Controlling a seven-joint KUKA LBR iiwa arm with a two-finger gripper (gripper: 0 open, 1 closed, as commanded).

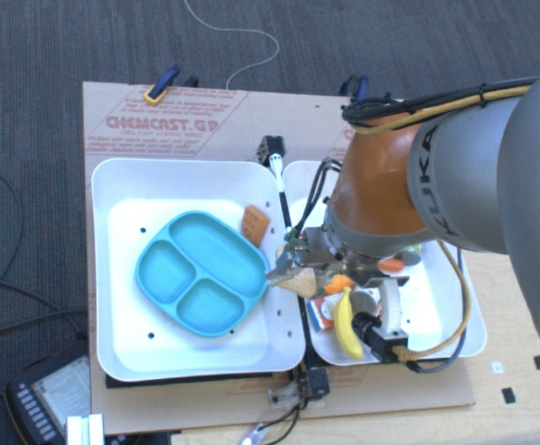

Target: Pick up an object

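My gripper [289,265] hangs low over the divider between the two bins, at the right edge of a blue three-compartment plate [200,272] that lies in the left bin [122,193]. A tan, wedge-shaped piece [300,285] sits right under the gripper, touching or nearly touching it; whether it is held is not visible. A small orange-brown block [255,222] lies beside the plate's upper right rim. A yellow banana [346,326] lies in the right bin [469,327], below the wrist. The arm's orange band [381,179] hides much of that bin.
In the right bin, a red and white packet [320,314], a small orange item [340,285] and a red item [392,265] crowd around the banana. A black cable loops along the bin's lower edge. A blue and yellow clamp [161,83] sits on the cardboard at the back.
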